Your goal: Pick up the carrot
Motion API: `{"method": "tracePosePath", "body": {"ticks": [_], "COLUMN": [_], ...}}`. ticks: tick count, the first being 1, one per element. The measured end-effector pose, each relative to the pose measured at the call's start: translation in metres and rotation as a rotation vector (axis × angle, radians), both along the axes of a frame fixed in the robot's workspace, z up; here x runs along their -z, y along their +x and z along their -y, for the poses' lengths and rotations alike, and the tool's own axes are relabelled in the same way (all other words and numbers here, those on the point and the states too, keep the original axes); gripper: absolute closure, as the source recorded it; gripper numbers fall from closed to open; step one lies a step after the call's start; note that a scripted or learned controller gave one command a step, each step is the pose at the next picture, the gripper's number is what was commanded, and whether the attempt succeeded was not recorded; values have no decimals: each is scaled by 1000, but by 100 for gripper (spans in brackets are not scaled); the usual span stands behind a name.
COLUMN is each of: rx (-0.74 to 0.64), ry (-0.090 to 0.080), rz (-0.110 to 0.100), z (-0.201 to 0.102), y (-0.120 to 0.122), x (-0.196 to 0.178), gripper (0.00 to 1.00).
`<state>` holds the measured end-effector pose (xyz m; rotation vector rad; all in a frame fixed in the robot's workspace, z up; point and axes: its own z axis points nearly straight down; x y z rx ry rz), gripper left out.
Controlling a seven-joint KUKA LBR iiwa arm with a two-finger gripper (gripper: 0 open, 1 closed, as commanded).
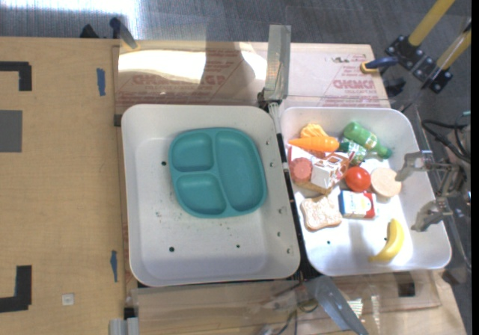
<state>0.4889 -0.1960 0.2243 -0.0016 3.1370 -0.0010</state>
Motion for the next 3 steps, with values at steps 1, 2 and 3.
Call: {"method": "tracePosePath", "body": {"ticks": [1,2,3], "rx": [386,860,954], "ry": [6,-2,-23], "rz": [-12,-20,-102], "z": [-80,-104,-100], "y": [49,132,156], "x": [116,138,143], "gripper": [0,0,0]}}
